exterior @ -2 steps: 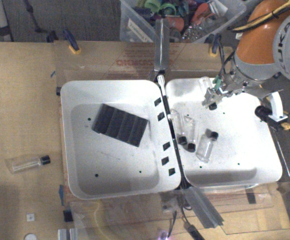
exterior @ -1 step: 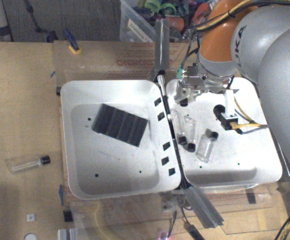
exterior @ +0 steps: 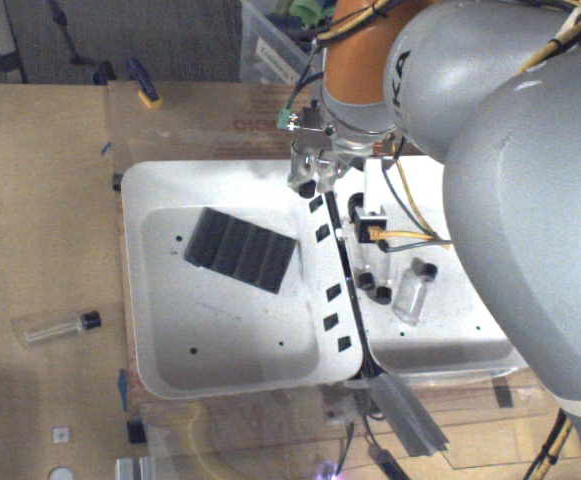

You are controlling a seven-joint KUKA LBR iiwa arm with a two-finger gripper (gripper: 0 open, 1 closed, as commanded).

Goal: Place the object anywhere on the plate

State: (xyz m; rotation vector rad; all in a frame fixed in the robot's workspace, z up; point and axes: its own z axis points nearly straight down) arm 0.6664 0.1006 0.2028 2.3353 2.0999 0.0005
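Bench scene viewed from above at a slant, with two shallow white bins side by side and a grey arm (exterior: 490,98) reaching in from the right. The gripper (exterior: 315,173) hangs over the far end of the rib where the left bin (exterior: 140,268) meets the right bin (exterior: 440,343); whether its jaws are released or clenched cannot be told, since the wrist and cabling mask them, and nothing can be made out between them. The dark ribbed plate (exterior: 241,249) lies flat on the floor of the left bin, below and to the left of the jaws, apart from them. The likely object, a small clear vial (exterior: 413,290) with a black cap, lies on its side in the right bin, below and to the right of the jaws, with a few small dark pieces (exterior: 372,286) just beside it. A second vial (exterior: 58,325) rests on the bench outside the bins, far to the left of the jaws. Judged from this layout, the object is not yet on the plate. Risks from here: the round, smooth vial may roll or squirt out as the jaws close; a descent this near the rib may strike the bin walls; and a vial released on the ribbed plate may roll off its edge onto the bin floor.
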